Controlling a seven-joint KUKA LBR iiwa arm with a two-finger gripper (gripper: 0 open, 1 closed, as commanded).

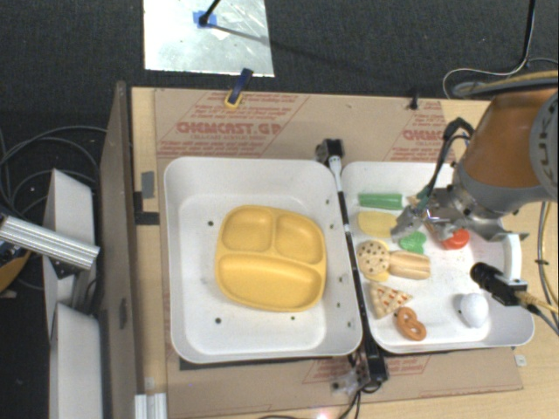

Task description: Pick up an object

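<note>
**Inspector:** Camera view. Which bin holds the pickable items?

**Assistant:** The right bin. The gripper hangs over its centre. Whether it is wide, narrow or holding anything cannot be told from this angle.

**Inspector:** What is the nearest object?

**Assistant:** A small green piece lies just at the gripper's 6 o'clock. It is partly covered, so its axis is unclear. A red round piece sits at the gripper's 3 o'clock.

**Inspector:** Which items are elongated?

**Assistant:** A green bar at 10 o'clock of the gripper has its long axis running 9-to-3. A tan roll below has much the same axis. It touches a spotted cookie on its 9 o'clock side.

**Inspector:** And the left bin?

**Assistant:** It holds a yellow divided plate, well apart from the gripper.
</note>
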